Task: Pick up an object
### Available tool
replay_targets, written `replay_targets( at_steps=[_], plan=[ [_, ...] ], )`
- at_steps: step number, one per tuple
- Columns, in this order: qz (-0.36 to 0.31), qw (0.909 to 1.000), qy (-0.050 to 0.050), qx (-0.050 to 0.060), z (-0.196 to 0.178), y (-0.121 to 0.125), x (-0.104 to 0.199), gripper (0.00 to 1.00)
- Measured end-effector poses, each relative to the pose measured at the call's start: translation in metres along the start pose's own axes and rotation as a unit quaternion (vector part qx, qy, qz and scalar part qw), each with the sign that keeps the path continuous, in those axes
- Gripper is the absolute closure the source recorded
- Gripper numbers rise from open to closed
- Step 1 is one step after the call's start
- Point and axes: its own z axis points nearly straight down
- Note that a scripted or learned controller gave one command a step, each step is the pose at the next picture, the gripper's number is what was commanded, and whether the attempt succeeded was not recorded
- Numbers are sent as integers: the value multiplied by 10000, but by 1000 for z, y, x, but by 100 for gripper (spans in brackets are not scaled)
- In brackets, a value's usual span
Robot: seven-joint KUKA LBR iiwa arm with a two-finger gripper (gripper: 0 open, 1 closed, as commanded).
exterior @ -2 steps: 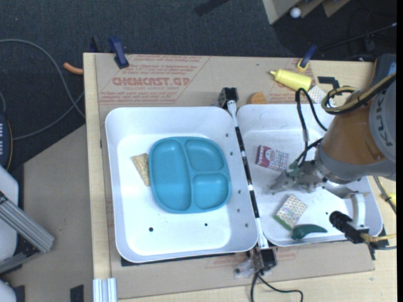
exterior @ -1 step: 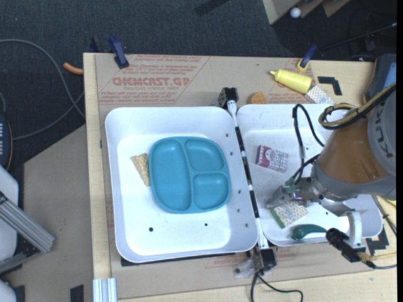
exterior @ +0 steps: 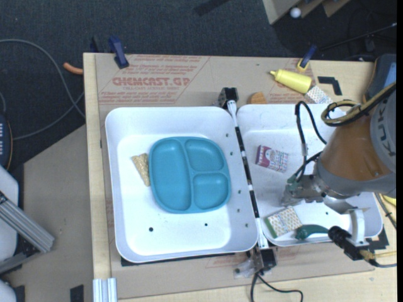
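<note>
My gripper (exterior: 291, 192) reaches down into the right bin (exterior: 277, 119), near its lower middle, below the arm's orange band. A small maroon and white carton (exterior: 271, 158) lies up and left of it. A flat checkered green and tan piece (exterior: 283, 221) rests just below the gripper, by the bin's front left corner. A teal-handled item (exterior: 311, 233) lies beside that piece on its right. In the left bin (exterior: 126, 128) sits a blue divided plate (exterior: 189, 173) with a tan cracker-like piece (exterior: 141, 166) at its left edge.
A yellow bottle-shaped object (exterior: 293, 79) and a small brown item (exterior: 256, 97) lie on the bench behind the right bin. Blue clamps (exterior: 117, 51) hold the board's far edge. Black cables loop over the arm at the right bin.
</note>
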Motion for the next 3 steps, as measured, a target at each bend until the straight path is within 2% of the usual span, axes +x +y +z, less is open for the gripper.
replay_targets(
  at_steps=[1, 2, 3],
  plan=[
    [-9, 10000, -11, -13, -81, 60, -51, 100],
    [-9, 10000, -6, -2, -80, 59, -51, 0],
    [-14, 10000, 1, 1, 10, 85, -1, 0]
  ],
)
